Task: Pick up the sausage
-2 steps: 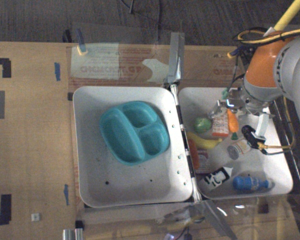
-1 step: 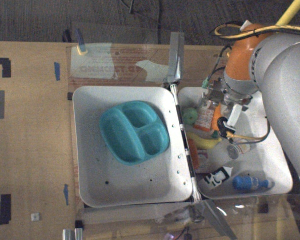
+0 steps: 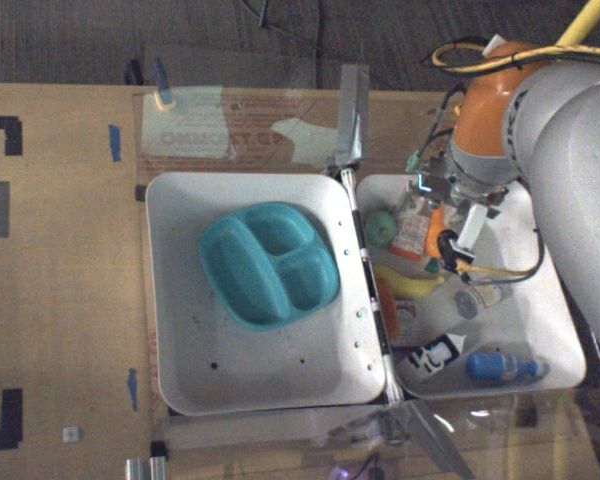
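The sausage (image 3: 387,310) is a reddish-brown stick lying along the left wall of the right bin (image 3: 540,340), just below the yellow banana (image 3: 410,282). My gripper (image 3: 436,226) hangs over the upper middle of that bin, beneath the orange-banded wrist. It is above a small carton (image 3: 413,230) and an orange thing (image 3: 435,243). It stands up and to the right of the sausage, apart from it, with the banana between them.
The right bin also holds a green ball (image 3: 381,228), a clear jar (image 3: 472,299), a blue bottle (image 3: 502,368) and a black-and-white thing (image 3: 435,355). A teal divided plate (image 3: 270,263) sits in the left bin (image 3: 180,348).
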Available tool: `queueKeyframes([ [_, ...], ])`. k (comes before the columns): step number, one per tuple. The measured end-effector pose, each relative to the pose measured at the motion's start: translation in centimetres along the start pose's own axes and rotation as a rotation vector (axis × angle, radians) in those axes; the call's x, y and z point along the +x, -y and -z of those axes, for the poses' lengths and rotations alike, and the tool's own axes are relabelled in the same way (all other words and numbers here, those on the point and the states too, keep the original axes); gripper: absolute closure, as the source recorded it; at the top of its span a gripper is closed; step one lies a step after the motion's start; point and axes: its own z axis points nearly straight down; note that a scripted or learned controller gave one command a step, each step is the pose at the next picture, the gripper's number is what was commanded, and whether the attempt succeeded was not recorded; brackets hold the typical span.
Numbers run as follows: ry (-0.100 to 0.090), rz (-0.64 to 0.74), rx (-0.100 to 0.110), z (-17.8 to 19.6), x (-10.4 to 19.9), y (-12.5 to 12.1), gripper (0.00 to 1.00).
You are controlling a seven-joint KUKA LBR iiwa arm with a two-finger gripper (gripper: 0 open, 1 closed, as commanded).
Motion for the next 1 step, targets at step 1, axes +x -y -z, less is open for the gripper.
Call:
queueKeyframes([
  [1, 0.001, 0.002, -0.002, 1.03, 0.08, -0.04, 1.00],
])
